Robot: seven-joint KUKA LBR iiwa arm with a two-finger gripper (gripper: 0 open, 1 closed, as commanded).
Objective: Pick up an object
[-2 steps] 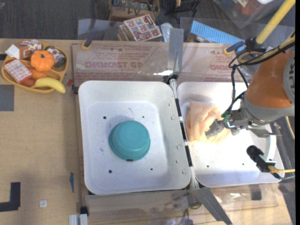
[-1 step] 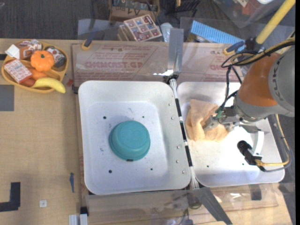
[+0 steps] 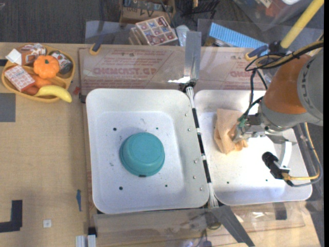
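Two bins: shallow, white, side by side on the counter [image 3: 41, 179]; left bin [image 3: 103, 112], right bin [image 3: 247, 184].
Left bin contents: one teal bowl [image 3: 142, 154], upside down, near the middle of the floor.
Right bin contents: a crumpled tan cloth [image 3: 224, 130] lying in the left half, near the divider between the bins.
Arm: grey with an orange band [image 3: 285, 89], reaching in from the right over the right bin.
Jaws: the gripper [image 3: 240, 134] is down at the right edge of the tan cloth, touching it; whether the jaws are spread or pinching the fabric cannot be told from this angle.
Cables: black and yellow leads [image 3: 280, 170] hang beside the wrist over the right bin's floor.
Yellow dish [image 3: 15, 86]: at the counter's far left corner, holding an orange toy pumpkin [image 3: 46, 66], a yellow banana [image 3: 55, 92] and small printed boxes.
Writing: faint reddish lettering on the cardboard sheet [image 3: 133, 71] behind the bins, too blurred to read with confidence; print on the small boxes is too small to make out.
Behind the counter: a patterned box [image 3: 153, 29] and a blue ribbed sheet [image 3: 236, 36].
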